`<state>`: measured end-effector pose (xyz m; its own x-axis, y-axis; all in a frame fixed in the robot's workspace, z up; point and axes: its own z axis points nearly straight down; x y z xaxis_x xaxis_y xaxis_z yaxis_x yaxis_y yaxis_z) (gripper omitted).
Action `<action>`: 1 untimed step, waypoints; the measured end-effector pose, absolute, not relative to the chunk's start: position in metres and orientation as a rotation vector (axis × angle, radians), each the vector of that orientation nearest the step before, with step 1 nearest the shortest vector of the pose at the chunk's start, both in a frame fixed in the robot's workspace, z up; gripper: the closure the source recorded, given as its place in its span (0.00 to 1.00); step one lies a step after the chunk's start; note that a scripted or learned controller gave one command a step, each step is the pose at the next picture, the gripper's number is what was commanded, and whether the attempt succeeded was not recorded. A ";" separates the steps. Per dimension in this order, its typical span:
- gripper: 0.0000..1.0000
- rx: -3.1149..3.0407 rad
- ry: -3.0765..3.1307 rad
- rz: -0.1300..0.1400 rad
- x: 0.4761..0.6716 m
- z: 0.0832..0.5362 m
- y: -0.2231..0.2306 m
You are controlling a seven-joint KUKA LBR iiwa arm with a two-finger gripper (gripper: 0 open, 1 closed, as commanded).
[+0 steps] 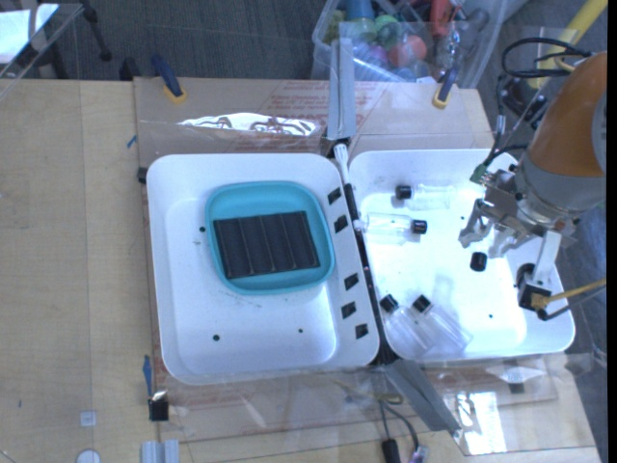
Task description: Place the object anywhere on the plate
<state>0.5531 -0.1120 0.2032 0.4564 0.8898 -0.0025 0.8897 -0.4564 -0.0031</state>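
Vials (405, 227), four black-capped, lie in the right bin (549, 331); one hand's (479, 242) grip is unclear.

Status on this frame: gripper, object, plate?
Gripper over right bin, above the vials. Vials lie loose in that bin. Plate in left bin, dark insert only.

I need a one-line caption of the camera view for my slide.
The gripper hangs over the right bin among clear vials; the teal plate sits in the left bin.

Plate (269, 237) in left bin (178, 287) (centred)
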 end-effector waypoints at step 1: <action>0.00 -2.680 -1.637 0.005 0.553 0.203 -0.112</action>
